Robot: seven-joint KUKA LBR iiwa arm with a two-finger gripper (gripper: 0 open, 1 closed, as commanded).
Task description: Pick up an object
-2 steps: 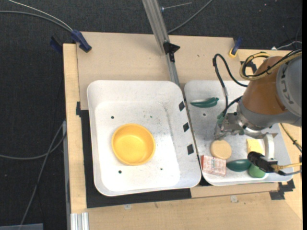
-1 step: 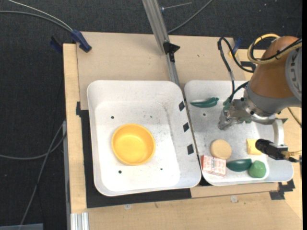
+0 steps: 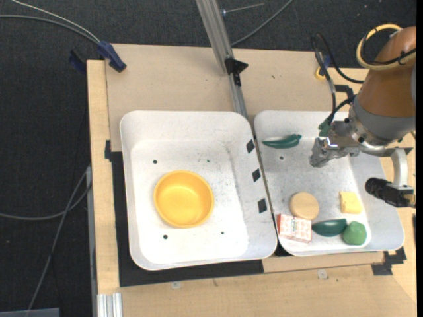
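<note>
Nearest the camera, along the right bin's (image 3: 396, 240) front edge: a red-and-white packet (image 3: 294, 228) at the left, then a dark green piece (image 3: 329, 227), then a light green lump (image 3: 355, 234), the last two touching. Just behind them, a round tan disc (image 3: 305, 205) and, to its right, a yellow block (image 3: 350, 202). Over in the left bin (image 3: 139, 177), a yellow bowl (image 3: 184, 198), upright, alone. Farther back in the right bin, the gripper (image 3: 320, 156), poised over bare white floor, nothing seen between its tips; open or clenched, impossible to tell from this angle. Tan disc below and a little left of it, well apart; yellow block off to its lower right. Beyond, near the back wall, a dark green pepper-like thing (image 3: 282, 140), just left of the gripper, apart from it.
</note>
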